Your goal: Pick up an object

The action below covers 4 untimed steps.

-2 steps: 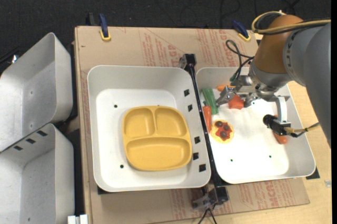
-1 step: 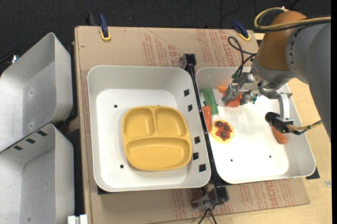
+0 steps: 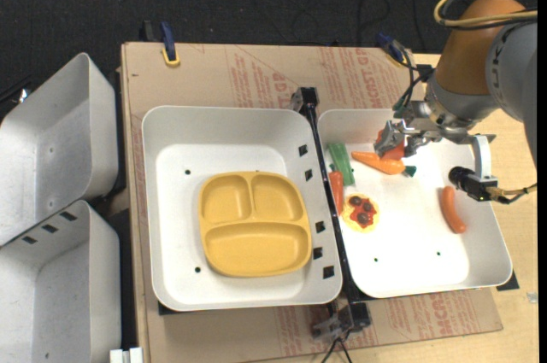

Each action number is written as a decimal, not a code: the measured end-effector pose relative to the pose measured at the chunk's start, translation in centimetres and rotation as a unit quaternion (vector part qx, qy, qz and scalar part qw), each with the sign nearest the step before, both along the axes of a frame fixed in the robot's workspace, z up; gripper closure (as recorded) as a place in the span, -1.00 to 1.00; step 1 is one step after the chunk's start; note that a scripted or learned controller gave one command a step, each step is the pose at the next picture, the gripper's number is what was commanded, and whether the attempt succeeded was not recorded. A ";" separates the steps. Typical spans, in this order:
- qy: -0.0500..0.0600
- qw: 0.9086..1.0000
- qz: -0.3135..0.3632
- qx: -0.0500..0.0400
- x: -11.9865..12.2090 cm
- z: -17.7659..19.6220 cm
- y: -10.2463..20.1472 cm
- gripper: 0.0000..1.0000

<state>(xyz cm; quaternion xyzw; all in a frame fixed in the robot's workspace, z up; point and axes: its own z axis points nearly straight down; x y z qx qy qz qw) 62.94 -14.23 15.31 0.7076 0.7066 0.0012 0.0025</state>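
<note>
the claw (image 3: 395, 141) hangs low over the upper left part of the right bin (image 3: 479, 263), right above the thick end of an orange carrot (image 3: 379, 162) that lies on the bin floor pointing left, and whether it is spread or closed, or gripping anything, i cannot tell from here. a green strip (image 3: 340, 157) and a small orange-red piece (image 3: 337, 190) lie against that bin's left wall, a yellow piece with dark berries (image 3: 361, 212) sits just below the carrot, and a sausage-like piece (image 3: 453, 209) lies near the right wall, leaving open white floor in the middle and lower part. the left bin (image 3: 162, 207) on the counter (image 3: 248, 71) holds a yellow divided plate (image 3: 254, 224).
</note>
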 end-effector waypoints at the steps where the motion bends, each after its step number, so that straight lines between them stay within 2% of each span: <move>1: -0.001 1.000 0.002 0.000 0.2 4.3 0.2 1.00; 2: 0.000 1.000 0.002 0.000 0.4 7.2 0.2 1.00; 3: 0.002 1.000 0.004 0.002 0.3 8.1 5.0 1.00; 4: 0.003 1.000 0.005 0.002 0.7 7.7 11.5 1.00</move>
